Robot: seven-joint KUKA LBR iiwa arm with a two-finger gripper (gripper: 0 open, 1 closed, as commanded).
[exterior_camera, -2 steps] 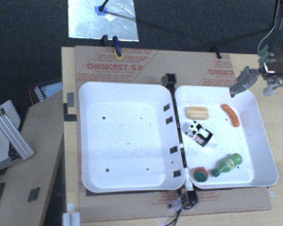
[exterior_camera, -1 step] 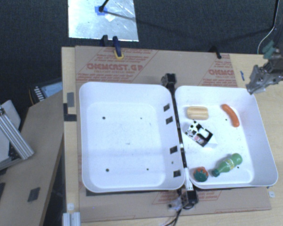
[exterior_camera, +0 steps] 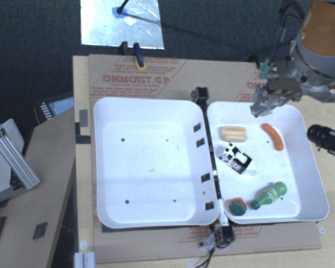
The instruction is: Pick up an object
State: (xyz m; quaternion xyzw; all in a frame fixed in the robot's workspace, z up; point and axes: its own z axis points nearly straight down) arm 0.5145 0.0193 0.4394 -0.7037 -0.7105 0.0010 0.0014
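While the arm hangs at the right, we note:
Claw (exterior_camera: 261, 109): above right bin's (exterior_camera: 307, 166) far edge; grip we cannot tell.
Right bin: bun (exterior_camera: 233, 133), sausage (exterior_camera: 272, 136), bottle (exterior_camera: 270, 195).
Bench (exterior_camera: 156, 74): brown board; dark floor (exterior_camera: 33, 32) beyond.

I see two bins side by side on the bench: the left bin (exterior_camera: 148, 161) and the right bin (exterior_camera: 310, 175), touching along a middle seam. In the right bin, a bun (exterior_camera: 233, 133) lies toward the far left, with a sausage (exterior_camera: 272, 136) to its right, well apart. A small printed box (exterior_camera: 235, 158) sits just nearer than the bun. At the near edge, a bottle (exterior_camera: 269, 195) lies tilted, and a small round toy (exterior_camera: 237, 206) sits left of it, close by. The gripper (exterior_camera: 262, 108) hangs over the right bin's far edge.
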